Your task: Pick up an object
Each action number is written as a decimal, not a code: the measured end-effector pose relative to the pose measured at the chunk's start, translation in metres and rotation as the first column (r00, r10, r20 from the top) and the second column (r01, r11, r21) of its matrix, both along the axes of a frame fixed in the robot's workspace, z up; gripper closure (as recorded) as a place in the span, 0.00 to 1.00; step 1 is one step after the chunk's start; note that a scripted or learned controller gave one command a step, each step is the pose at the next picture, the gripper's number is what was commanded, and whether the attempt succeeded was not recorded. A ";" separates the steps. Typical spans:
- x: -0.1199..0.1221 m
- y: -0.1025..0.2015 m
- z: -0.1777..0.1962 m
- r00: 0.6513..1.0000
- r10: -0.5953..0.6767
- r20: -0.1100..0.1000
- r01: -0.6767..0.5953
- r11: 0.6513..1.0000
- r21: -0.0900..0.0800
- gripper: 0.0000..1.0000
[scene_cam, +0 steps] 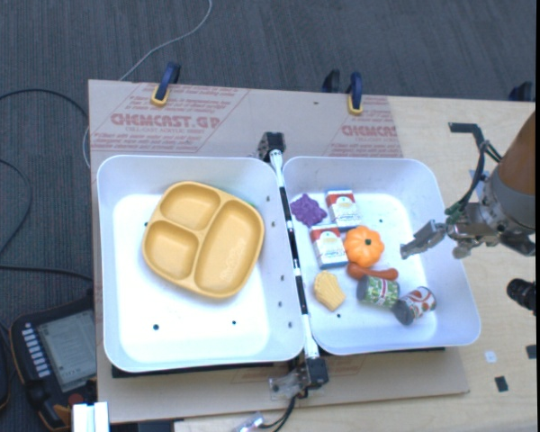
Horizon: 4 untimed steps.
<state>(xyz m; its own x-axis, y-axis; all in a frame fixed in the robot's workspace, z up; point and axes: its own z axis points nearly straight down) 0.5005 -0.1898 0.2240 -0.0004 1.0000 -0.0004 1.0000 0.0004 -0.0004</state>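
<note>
The right bin (405,171) holds several small toys: a purple grape bunch (308,209), two red-and-white cartons (343,207) (328,247), an orange pumpkin (364,246), a yellow corn piece (329,290), a green can (376,291) and a red-and-white can (415,303) lying on its side. My gripper (439,243) hovers over the bin's right side, to the right of the pumpkin and above the cans. Its fingers are spread open, and nothing is between them.
In the left bin (126,331) lies a yellow three-compartment plate (203,238). A raised divider (288,241) runs between the bins. A small orange-red piece (384,274) lies between the pumpkin and the green can. Two blue clamps (166,81) (354,91) hold the board's far edge.
</note>
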 end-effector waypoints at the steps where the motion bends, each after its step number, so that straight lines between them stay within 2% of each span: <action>1: -0.003 0.005 -0.136 1.000 0.000 0.005 0.000 1.000 -0.001 0.00; 2: -0.014 0.094 -0.136 1.000 -0.001 0.011 0.001 1.000 -0.004 0.00; 3: -0.013 0.095 -0.126 1.000 -0.001 0.011 0.001 1.000 -0.001 1.00; 4: -0.013 0.095 -0.126 1.000 -0.001 0.011 0.001 1.000 -0.001 0.00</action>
<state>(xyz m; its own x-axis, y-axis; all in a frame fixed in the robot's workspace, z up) 0.4878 -0.0944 0.0980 0.0005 1.0000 -0.0014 0.9999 -0.0005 0.0107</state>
